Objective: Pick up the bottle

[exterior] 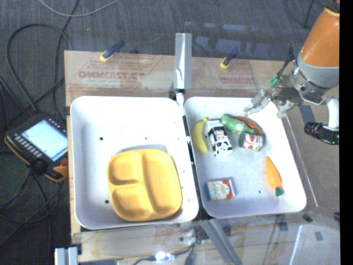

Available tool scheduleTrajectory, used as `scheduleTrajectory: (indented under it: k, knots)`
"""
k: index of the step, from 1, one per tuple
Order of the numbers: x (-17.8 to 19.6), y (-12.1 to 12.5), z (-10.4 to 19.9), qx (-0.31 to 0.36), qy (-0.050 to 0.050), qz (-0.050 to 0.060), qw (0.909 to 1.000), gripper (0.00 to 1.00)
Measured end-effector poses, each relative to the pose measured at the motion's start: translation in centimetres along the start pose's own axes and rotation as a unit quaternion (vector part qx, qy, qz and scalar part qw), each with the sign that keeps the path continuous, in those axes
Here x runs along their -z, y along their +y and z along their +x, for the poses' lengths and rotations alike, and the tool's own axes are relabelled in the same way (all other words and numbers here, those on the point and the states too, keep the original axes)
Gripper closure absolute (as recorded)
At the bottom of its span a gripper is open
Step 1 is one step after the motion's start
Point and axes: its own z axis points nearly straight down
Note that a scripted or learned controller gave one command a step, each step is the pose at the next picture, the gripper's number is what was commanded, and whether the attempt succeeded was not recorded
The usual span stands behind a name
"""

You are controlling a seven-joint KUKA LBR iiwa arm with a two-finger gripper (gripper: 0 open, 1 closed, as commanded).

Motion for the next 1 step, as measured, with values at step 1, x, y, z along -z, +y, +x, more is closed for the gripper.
scheduleTrajectory:
  k: [1]
  knots:
    - [-8.89,3.07,-0.4,0.026,-0.001,0.0,0.9996,0.0]
